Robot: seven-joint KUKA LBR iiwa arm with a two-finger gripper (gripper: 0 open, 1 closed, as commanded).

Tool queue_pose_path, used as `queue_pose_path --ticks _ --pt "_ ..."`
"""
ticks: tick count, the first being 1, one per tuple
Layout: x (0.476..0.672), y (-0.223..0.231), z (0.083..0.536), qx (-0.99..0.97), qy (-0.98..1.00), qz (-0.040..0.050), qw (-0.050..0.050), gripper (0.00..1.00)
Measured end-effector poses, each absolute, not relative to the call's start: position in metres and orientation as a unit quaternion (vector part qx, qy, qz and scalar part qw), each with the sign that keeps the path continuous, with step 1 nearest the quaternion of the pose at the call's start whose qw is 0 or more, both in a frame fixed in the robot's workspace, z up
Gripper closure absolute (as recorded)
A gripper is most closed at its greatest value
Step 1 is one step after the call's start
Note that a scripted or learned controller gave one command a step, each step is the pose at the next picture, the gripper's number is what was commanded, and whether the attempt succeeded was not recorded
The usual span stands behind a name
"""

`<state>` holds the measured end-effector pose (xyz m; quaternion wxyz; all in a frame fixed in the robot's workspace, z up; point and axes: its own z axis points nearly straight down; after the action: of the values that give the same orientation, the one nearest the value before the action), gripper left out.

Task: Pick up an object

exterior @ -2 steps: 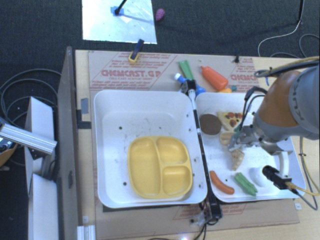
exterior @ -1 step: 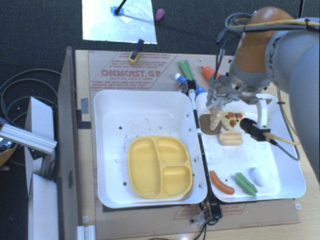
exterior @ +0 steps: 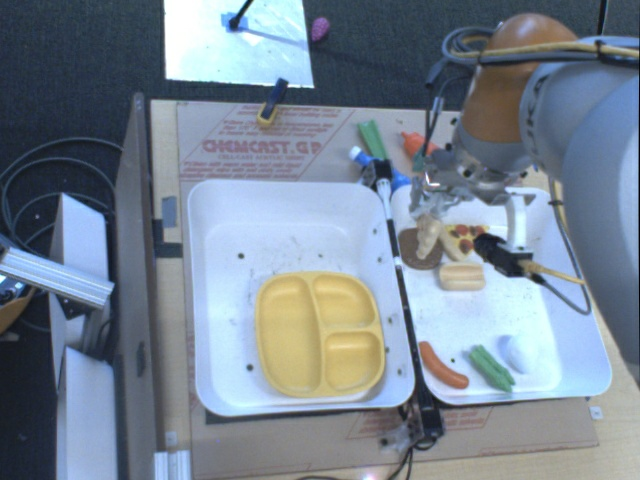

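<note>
My gripper (exterior: 431, 206) hangs over the back left corner of the right bin (exterior: 575, 363). Just under its tip lies a cream, cone-shaped piece (exterior: 430, 236), resting on a brown round cookie (exterior: 415, 253); whether the gripper touches it is unclear. A pizza slice (exterior: 463, 239) lies beside them to the right. A tan bread roll (exterior: 461, 277) sits a little nearer the front. Along the front of this bin are a red sausage (exterior: 443, 364), a green pod (exterior: 491, 366) and a white egg (exterior: 518, 353).
The left bin (exterior: 225, 238) holds a yellow divided tray (exterior: 320, 333). Behind the bins on the cardboard lie a green marker (exterior: 371, 138), an orange piece (exterior: 414, 143), a blue piece (exterior: 362, 156) and a yellow-and-blue tool (exterior: 270, 106). The arm fills the upper right.
</note>
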<state>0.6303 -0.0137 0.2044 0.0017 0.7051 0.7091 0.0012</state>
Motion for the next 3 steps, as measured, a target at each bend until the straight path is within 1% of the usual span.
queue_pose_path --ticks 1,2,3 --pt "0.631 0.007 0.221 0.705 0.71 0.0016 0.001 1.0" --pt "0.581 0.009 0.208 0.707 0.707 -0.0012 -0.001 1.0" --pt "0.553 0.017 0.218 0.707 0.708 -0.0004 0.0 1.0"
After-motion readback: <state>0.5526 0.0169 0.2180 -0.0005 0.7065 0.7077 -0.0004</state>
